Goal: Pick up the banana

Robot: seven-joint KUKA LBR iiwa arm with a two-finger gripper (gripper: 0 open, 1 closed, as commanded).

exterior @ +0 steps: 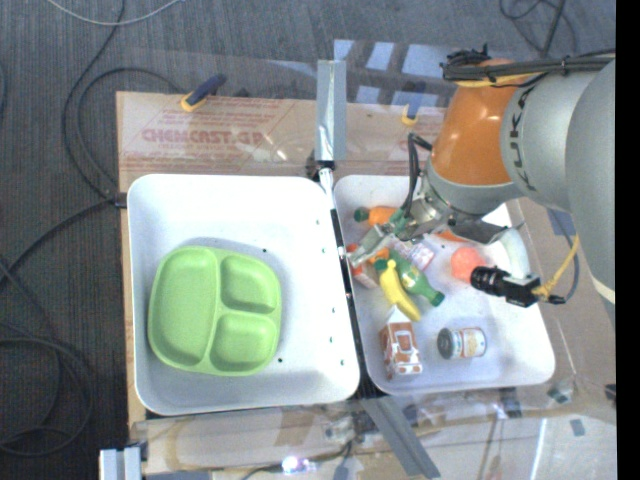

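Note:
The yellow banana [397, 291] lies in the right bin [520, 363], near its middle-left, pointing toward the front. A green bottle [422, 285] rests against its right side. My gripper [372, 245] hangs low over the bin's left part, just behind and left of the banana's far end, among small cluttered items. Nothing of the banana shows inside the gripper. The grey arm with its orange band [478, 138] covers the bin's back right.
An orange carrot-like piece [381, 214] sits behind the gripper. An orange ball [465, 261], a tin can [461, 343] and a small carton [401, 351] share the right bin. A green divided plate [215, 309] lies in the left bin [170, 203].

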